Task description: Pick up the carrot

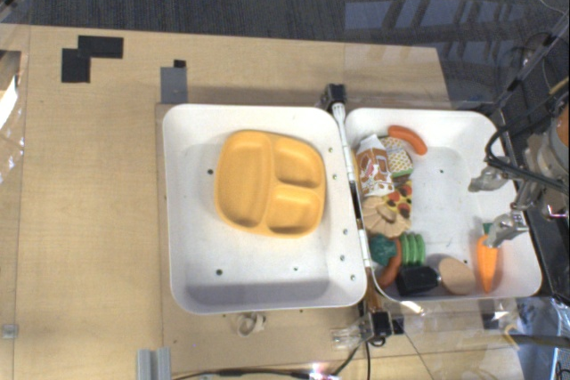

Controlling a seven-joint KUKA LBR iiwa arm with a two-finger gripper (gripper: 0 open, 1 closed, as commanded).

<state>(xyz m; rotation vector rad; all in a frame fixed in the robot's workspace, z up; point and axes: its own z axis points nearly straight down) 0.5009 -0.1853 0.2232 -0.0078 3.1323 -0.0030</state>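
The carrot [487, 264] is orange with a green top. It lies upright along the right wall of the right bin [445, 191], near the front right corner. My gripper [496, 206] hovers at the right edge of that bin, just above the carrot's green end. Its two metal fingers [482, 182] stand apart and open, with nothing between them. The lower finger sits close to the carrot's top; I cannot tell whether it touches.
The left bin [187, 280] holds a yellow divided plate [270, 182]. Toys crowd the right bin's left side: a bottle [375, 166], a sausage [407, 139], a green ribbed piece [411, 246], a black piece [416, 280] and a tan piece [457, 276] beside the carrot.
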